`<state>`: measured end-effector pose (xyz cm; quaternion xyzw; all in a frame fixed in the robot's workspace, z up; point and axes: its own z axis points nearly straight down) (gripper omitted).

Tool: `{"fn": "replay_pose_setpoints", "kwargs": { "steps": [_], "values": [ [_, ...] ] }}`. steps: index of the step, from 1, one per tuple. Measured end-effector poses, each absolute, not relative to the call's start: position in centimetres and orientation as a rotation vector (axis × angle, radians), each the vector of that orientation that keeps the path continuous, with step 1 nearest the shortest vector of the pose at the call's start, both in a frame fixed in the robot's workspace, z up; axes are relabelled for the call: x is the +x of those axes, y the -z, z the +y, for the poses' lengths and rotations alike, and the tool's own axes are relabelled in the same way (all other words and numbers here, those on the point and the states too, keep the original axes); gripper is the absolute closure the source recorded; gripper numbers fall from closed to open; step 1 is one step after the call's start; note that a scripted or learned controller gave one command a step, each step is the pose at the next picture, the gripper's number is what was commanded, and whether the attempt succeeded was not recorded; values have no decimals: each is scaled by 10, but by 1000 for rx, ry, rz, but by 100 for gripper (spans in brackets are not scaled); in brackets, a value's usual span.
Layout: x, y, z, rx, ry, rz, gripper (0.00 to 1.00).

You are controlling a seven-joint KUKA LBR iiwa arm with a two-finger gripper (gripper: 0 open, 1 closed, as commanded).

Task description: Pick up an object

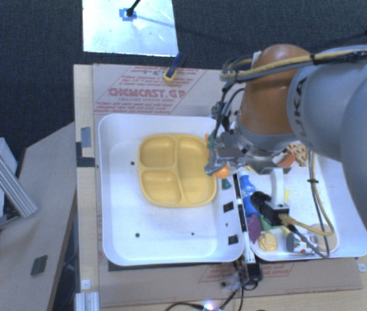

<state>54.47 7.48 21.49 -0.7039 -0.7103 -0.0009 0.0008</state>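
My gripper (216,166) hangs over the right edge of the left bin (125,238), just beside the yellow divided plate (173,170). A small orange object (221,171) shows at the fingertips, and I cannot tell whether it is between them. The grey arm with its orange band covers much of the right bin (348,238). Along that bin's left side lie a blue bottle-like item (246,188), a purple piece (253,225) and a yellow round toy (267,241).
The yellow plate fills the upper middle of the left bin, with bare white floor below and left of it. A green piece (226,183) lies near the divider between the bins. Cables loop over the right bin. A cardboard sheet (147,92) lies behind the bins.
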Motion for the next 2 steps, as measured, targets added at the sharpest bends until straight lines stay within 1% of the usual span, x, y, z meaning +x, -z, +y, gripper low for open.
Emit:
{"fn": "replay_pose_setpoints", "kwargs": {
  "steps": [1,2],
  "values": [
    [543,-215,71,-2219,1,-2223,100],
    [550,-232,68,-2217,3,-2226,100]
  ]
}}
